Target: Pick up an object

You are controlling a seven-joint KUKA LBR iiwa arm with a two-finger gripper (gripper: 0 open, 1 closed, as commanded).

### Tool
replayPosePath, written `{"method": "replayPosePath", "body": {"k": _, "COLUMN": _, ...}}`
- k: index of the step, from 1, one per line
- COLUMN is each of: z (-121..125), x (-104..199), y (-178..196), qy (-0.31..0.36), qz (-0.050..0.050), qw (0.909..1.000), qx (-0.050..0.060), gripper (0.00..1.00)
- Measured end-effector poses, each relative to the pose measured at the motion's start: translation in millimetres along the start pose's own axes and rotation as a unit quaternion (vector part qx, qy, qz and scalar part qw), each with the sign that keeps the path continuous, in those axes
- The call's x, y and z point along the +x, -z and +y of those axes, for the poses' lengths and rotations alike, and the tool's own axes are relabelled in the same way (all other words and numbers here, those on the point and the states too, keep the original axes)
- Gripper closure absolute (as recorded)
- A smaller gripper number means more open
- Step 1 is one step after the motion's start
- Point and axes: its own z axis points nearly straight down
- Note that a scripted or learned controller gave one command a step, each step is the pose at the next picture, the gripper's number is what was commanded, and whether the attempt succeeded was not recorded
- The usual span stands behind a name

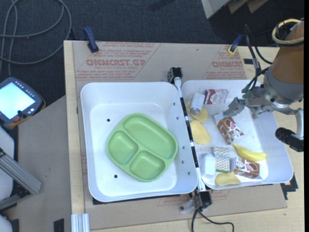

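Note:
The right bin (270,129) holds several small items. A brown and white packet (229,128) lies in its middle, with a banana (250,153) just below it. A silver can (195,103) and a red and white carton (216,96) sit near the far left corner. A yellow pear-shaped piece (200,132) lies against the left wall. My gripper (244,111) hangs over the bin's upper middle, just above and right of the brown packet. Its fingers are spread open and nothing is between them.
The left bin (96,105) holds a green divided plate (141,146). Small boxes (222,159), a red and white packet (247,168) and a yellow piece (228,179) crowd the right bin's near edge. A black divider rail (186,120) runs between the bins.

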Motion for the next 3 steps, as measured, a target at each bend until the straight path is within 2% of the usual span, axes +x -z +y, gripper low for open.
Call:
{"method": "replayPosePath", "body": {"k": 1, "z": 37.5, "x": -15.3, "y": -128.3, "qy": 0.000, "qz": 0.000, "qw": 1.0000, "qx": 0.000, "gripper": 0.00}}
{"method": "replayPosePath", "body": {"k": 2, "z": 39.1, "x": -15.3, "y": -116.7, "qy": 0.000, "qz": 0.000, "qw": 1.0000, "qx": -0.003, "gripper": 1.00}}
{"method": "replayPosePath", "body": {"k": 3, "z": -13.4, "x": 46.0, "y": -21.8, "qy": 0.001, "qz": 0.000, "qw": 1.0000, "qx": 0.000, "gripper": 1.00}}
